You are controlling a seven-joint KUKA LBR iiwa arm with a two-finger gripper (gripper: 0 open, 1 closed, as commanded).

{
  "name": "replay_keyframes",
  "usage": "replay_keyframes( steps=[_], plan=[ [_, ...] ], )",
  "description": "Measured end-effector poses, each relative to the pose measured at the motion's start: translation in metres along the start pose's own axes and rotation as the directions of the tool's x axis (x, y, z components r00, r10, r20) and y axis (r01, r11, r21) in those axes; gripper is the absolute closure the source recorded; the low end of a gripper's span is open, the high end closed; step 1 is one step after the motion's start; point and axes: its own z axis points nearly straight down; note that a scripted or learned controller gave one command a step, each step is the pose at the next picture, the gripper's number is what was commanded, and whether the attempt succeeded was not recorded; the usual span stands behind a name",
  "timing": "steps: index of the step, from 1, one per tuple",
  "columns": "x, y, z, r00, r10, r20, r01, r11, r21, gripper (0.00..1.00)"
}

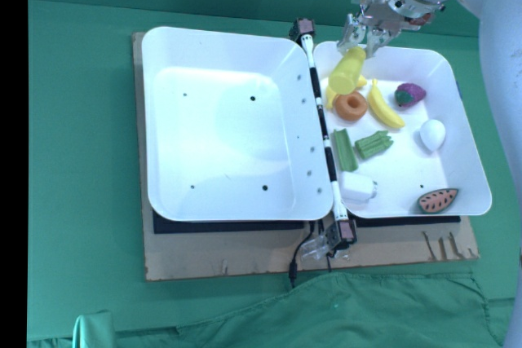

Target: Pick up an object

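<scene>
Gripper (364, 35) sits right above the yellow plastic cup-shaped toy (347, 71), toy at 7 o'clock, long axis 1-to-7; grip state, can't tell tbh.

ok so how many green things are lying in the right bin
2. A green celery-like stick lies by the divider, and a bunch of asparagus sits just right of it, both mid-bin. More could be hidden under the yellow cup.
</scene>
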Motion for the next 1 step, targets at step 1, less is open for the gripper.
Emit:
replay_keyframes(
  steps=[1],
  plan=[
    [0.0576,0.0114,0.0145,1.000,0.003,-0.001,-0.003,1.000,0.005,1.00]
  ],
)
